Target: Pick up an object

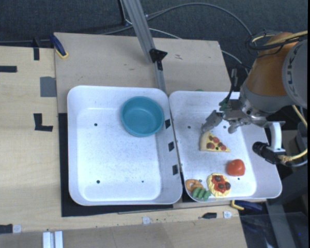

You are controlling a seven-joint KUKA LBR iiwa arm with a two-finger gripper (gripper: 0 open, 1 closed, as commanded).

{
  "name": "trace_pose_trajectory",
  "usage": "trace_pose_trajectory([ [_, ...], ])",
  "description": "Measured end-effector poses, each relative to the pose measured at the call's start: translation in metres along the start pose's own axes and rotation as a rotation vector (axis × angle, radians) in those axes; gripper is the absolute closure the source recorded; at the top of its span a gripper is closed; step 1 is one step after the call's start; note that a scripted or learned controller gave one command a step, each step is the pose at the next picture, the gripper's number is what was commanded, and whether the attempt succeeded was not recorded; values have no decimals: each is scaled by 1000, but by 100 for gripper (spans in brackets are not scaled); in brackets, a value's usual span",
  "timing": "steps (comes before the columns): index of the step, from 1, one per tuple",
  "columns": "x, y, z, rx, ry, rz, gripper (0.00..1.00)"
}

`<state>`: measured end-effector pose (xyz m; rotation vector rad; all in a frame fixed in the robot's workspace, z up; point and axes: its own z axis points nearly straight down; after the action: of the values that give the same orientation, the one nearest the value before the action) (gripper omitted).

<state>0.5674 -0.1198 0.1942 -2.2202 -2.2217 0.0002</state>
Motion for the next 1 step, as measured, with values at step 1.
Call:
trace_pose_trajectory([
  [1,6,-3,61,5,0,0,0],
])
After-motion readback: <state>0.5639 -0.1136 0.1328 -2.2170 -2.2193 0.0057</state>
